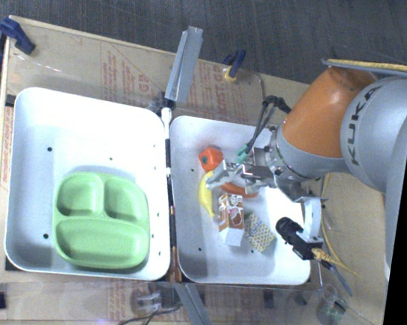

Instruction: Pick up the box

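Observation:
The box [231,217] is a small brown and white carton lying in the middle of the right bin [195,266]. My gripper [237,174] hangs just beyond the box's far end, over a red item [239,190] that it partly hides. Nothing is visibly held. The grey arm with its orange band [331,116] reaches in from the right and covers the bin's far right corner.
A yellow banana [206,195] lies left of the box and an orange-red object [210,157] sits behind it. A patterned pouch [259,233] touches the box's right side. A green divided tray [102,220] rests in the left bin [43,119].

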